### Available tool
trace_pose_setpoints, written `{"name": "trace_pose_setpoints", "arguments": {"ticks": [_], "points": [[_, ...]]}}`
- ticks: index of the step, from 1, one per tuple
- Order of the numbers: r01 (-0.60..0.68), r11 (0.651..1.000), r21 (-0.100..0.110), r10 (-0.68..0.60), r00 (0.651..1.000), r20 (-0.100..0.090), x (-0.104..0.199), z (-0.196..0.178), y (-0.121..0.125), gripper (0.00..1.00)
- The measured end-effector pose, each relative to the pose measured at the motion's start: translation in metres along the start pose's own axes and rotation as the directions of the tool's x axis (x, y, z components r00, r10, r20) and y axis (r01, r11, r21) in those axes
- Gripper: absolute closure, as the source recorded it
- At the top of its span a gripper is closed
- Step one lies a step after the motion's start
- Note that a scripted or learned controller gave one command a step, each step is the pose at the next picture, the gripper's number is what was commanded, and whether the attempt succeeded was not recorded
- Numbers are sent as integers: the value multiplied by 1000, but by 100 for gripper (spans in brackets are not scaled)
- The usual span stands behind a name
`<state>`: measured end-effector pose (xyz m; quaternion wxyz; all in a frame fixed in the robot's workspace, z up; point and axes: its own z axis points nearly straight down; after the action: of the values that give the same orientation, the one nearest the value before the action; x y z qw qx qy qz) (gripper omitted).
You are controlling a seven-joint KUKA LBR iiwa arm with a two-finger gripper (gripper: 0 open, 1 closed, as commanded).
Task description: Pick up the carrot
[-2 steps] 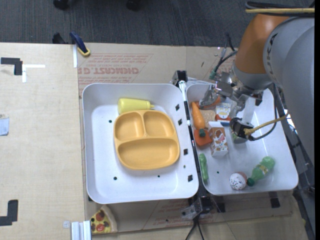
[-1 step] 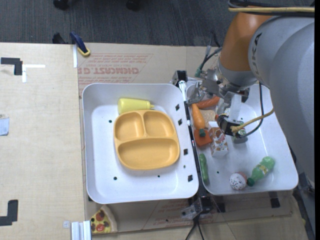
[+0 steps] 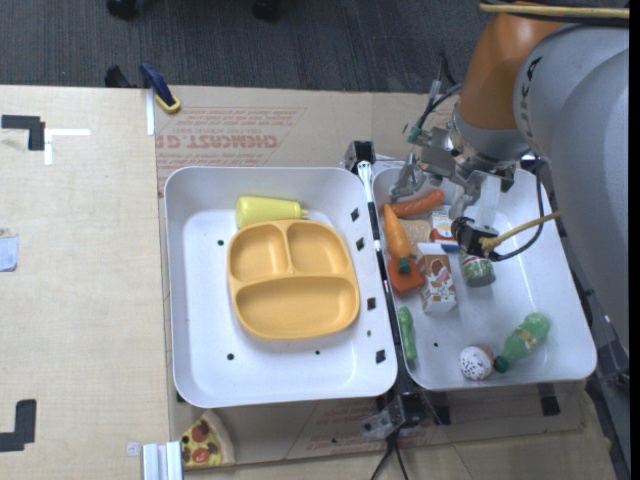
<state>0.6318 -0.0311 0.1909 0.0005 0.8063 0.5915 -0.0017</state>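
Note:
The carrot [image 3: 395,234] is a long orange piece with a green stub at its near end. It lies along the left wall of the right bin [image 3: 560,298], pointing away from me. My gripper [image 3: 434,190] hangs over the back of that bin, just right of and beyond the carrot's far tip. Its fingers [image 3: 407,181] are spread open, and nothing is held between them. A reddish sausage [image 3: 420,205] lies just under the gripper, beside the carrot's tip.
An orange chunk [image 3: 405,280], small carton [image 3: 438,284], can [image 3: 478,270], green pod [image 3: 406,334], ball [image 3: 476,363] and green bottle [image 3: 525,337] crowd the right bin. The left bin [image 3: 190,298] holds a yellow divided plate [image 3: 292,278] and a yellow piece [image 3: 267,209].

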Motion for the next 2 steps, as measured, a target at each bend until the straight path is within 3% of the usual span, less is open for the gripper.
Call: {"name": "trace_pose_setpoints", "arguments": {"ticks": [1, 2], "points": [[-115, 993, 3, 115, 993, 0, 4, 0, -9, 0], [-294, 956, 1, 294, 956, 0, 11, 0, -11, 0]]}}
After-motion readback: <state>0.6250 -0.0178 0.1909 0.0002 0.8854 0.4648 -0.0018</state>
